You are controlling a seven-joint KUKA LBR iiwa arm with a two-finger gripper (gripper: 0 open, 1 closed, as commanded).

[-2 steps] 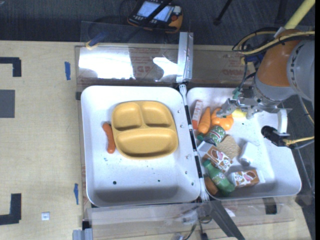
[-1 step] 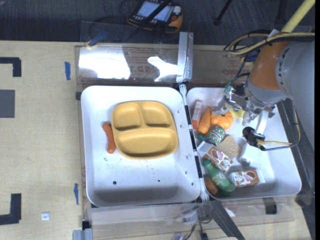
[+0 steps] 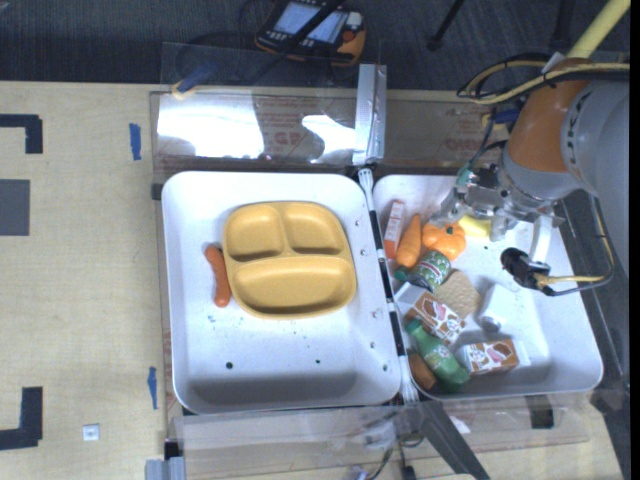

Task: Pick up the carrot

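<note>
The carrot (image 3: 408,240), orange and tapered, lies in the right bin (image 3: 560,353) close to its left wall, next to a slim red packet (image 3: 392,220). My gripper (image 3: 474,214) hangs over the back of that bin, to the right of the carrot and apart from it. It is open, with its fingers (image 3: 449,208) above a round orange fruit (image 3: 443,239) and a yellow piece (image 3: 476,227). I see nothing gripped.
Around the carrot are a green can (image 3: 431,269), a cracker (image 3: 459,291), two small cartons (image 3: 437,317) (image 3: 491,355) and a green bottle (image 3: 441,357). The left bin (image 3: 190,348) holds a yellow divided plate (image 3: 288,258) and an orange-red sausage shape (image 3: 219,274).
</note>
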